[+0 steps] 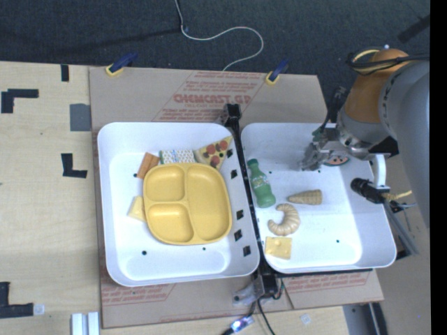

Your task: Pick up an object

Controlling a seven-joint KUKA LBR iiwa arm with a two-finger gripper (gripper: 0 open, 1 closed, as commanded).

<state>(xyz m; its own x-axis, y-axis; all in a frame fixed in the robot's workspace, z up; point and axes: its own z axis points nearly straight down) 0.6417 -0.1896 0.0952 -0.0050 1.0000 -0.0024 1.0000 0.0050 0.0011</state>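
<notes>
Camera view: gripper (314, 157) low over right bin (363, 246), upper area; finger spread unreadable, nothing visibly held. Yellow divided plate (187, 202) in left bin (115, 187) hides most of the pizza slice (215, 151). Green bottle (261, 185) lies near-vertical, cap up-frame. Cone (306, 197) points left; croissant (285, 218), cheese (279, 247) below.

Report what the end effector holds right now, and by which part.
Cannot be told. The end effector sits low over the right bin, apart from the cone, croissant and green bottle.

Red print on cardboard sheet (209, 96), upside down, not legible.
</notes>
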